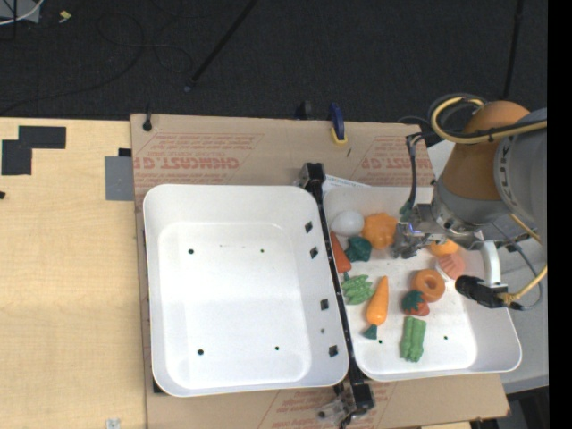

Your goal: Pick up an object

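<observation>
The left bin (232,284) lies nearest the camera, with bare white floor. Right of the black divider (326,266), the right bin (492,351) holds the toys, bunched toward its left half: a white egg (348,222), teal piece (358,248), leafy green (357,288), carrot (378,300), orange lump (379,230), green pod (412,339) and orange ring (429,284). The end effector (409,239) hangs low just right of the lump, likely lining up a pick. Its tips blur into cables and shadow, so whether it is spread or closed cannot be judged; nothing is visibly held.
</observation>
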`<state>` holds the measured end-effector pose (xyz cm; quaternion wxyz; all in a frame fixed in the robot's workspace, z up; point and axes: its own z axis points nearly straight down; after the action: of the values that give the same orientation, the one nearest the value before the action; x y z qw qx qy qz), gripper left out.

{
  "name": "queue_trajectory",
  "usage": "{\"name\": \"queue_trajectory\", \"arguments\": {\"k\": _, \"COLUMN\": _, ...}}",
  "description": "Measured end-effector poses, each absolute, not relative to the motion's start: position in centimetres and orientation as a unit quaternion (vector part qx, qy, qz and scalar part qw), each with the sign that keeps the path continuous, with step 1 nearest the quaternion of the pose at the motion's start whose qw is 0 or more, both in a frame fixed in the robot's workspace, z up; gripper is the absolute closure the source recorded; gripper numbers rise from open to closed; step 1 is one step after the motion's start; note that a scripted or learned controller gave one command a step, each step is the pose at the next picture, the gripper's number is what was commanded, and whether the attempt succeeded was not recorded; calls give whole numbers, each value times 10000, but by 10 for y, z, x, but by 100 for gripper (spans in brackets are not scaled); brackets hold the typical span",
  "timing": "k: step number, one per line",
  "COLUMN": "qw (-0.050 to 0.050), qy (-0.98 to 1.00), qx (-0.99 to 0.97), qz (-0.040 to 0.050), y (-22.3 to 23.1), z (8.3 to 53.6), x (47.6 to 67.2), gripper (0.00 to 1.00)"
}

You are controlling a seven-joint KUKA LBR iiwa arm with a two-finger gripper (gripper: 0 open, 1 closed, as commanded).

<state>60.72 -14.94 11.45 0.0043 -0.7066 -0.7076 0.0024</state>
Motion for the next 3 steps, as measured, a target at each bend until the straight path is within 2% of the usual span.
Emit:
{"name": "queue_trajectory", "arguments": {"k": 1, "qw": 35, "qy": -7068, "qx": -7074, "qz": 27, "y": -148, "z": 85, "x": 643, "gripper": 100}}
{"name": "queue_trajectory", "arguments": {"k": 2, "qw": 27, "qy": -7075, "qx": -7067, "qz": 23, "y": -135, "z": 86, "x": 643, "gripper": 100}}
{"name": "queue_trajectory", "arguments": {"k": 3, "qw": 23, "qy": -7070, "qx": -7072, "qz": 17, "y": -136, "z": 86, "x": 610, "gripper": 100}}
